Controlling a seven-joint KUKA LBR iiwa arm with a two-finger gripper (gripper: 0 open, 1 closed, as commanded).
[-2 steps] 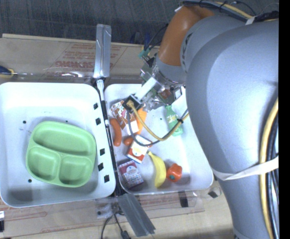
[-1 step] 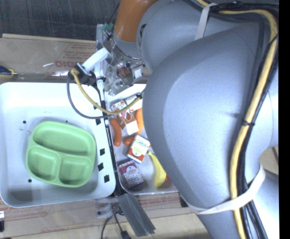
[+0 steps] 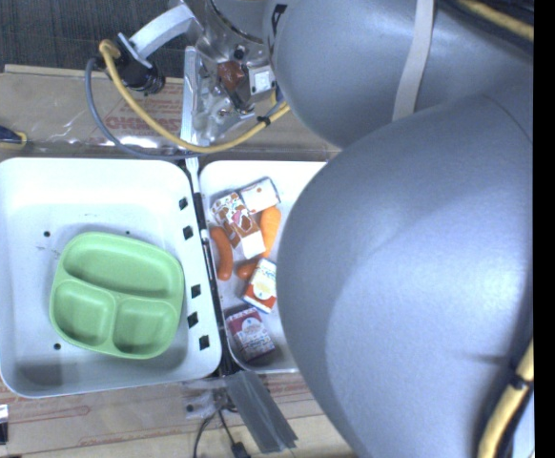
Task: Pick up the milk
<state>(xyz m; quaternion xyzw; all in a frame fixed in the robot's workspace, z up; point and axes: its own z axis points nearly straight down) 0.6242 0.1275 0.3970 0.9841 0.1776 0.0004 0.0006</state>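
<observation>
Camera view: grey arm [image 3: 411, 218] is covering most of the right bin [image 3: 222, 175]; its jaws [image 3: 211, 113] are sitting beyond the bins, opening indeterminate. Left bin [image 3: 10, 256] is holding one glossy green three-compartment tray [image 3: 115, 294]. Milk carton [image 3: 249, 213] is lying in the right bin among small packets, beside two orange carrots [image 3: 224, 254].

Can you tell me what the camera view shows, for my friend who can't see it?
A big grey robot arm reaches in from the right, covering much of the right white bin, where small food cartons and orange carrots lie jumbled. The left white bin holds a green divided plate. The gripper sits above the bins' far edge.
</observation>
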